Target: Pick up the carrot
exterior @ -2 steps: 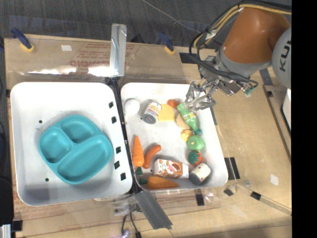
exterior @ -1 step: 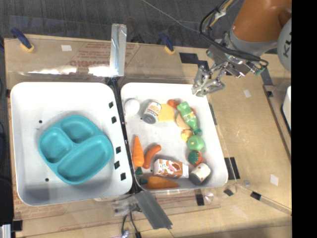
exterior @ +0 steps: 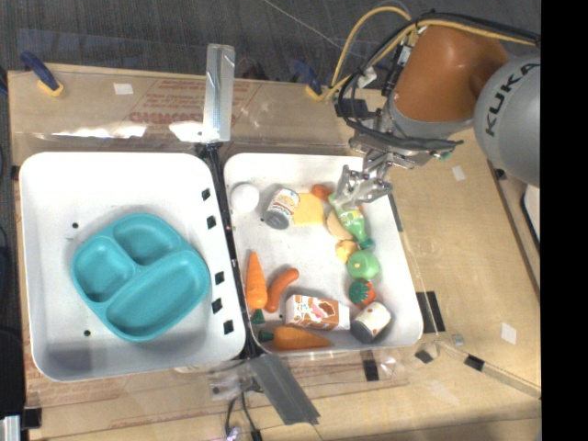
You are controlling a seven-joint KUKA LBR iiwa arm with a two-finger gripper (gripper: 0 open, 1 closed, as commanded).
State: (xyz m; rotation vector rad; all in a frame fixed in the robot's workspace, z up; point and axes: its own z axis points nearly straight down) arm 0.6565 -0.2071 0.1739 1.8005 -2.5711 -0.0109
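An orange carrot [exterior: 254, 281] with a small green top lies upright along the left wall of the right bin [exterior: 404, 274]. A second orange, carrot-like piece [exterior: 296, 339] lies flat against that bin's front wall. My gripper [exterior: 361, 188] hangs over the bin's back right corner, just above a green vegetable [exterior: 352, 224] and well apart from both carrots. I see nothing held in it.
The right bin also holds a white ball [exterior: 244, 196], a can [exterior: 280, 208], a yellow wedge [exterior: 310, 211], a green apple [exterior: 362, 265], a strawberry [exterior: 361, 291], a carton [exterior: 315, 311] and an orange sausage [exterior: 283, 283]. A blue divided plate [exterior: 140, 274] sits in the left bin.
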